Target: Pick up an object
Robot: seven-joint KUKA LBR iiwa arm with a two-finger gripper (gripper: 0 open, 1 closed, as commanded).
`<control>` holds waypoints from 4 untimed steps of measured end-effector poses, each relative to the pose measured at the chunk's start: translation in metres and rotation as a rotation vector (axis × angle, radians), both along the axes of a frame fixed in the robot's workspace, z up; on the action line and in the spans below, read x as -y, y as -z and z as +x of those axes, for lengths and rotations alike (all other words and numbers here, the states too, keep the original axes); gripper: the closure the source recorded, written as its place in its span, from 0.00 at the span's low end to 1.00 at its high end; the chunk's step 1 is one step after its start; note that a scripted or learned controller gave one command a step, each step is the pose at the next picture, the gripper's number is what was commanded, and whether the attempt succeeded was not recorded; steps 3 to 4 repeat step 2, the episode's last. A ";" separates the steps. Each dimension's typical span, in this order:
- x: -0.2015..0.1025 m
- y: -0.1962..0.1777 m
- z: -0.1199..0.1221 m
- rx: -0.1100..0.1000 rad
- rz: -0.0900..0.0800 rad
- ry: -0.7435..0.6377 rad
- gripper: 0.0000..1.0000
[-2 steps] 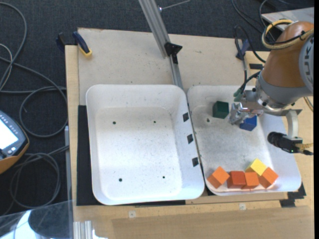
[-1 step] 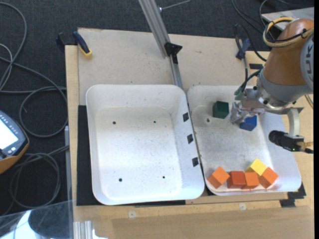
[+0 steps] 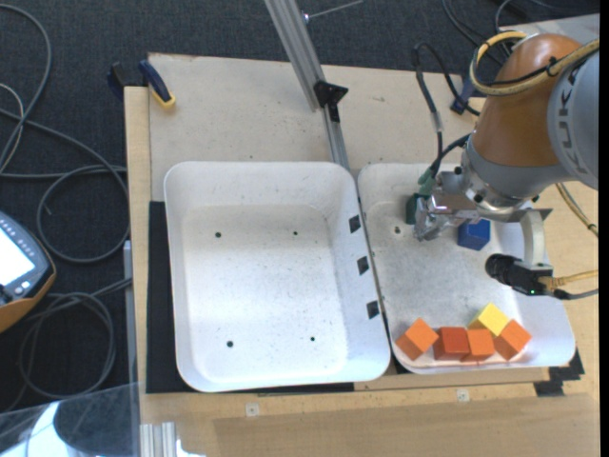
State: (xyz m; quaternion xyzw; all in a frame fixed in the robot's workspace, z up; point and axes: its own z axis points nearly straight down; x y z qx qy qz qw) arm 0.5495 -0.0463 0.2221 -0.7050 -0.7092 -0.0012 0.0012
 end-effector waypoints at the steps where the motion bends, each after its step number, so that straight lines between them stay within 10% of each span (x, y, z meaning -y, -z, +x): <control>1: -0.055 0.005 -0.001 -0.002 0.000 -0.001 1.00; 2: -0.102 -0.005 -0.012 0.000 0.000 -0.001 1.00; 4: -0.102 -0.005 -0.012 0.000 0.000 -0.001 1.00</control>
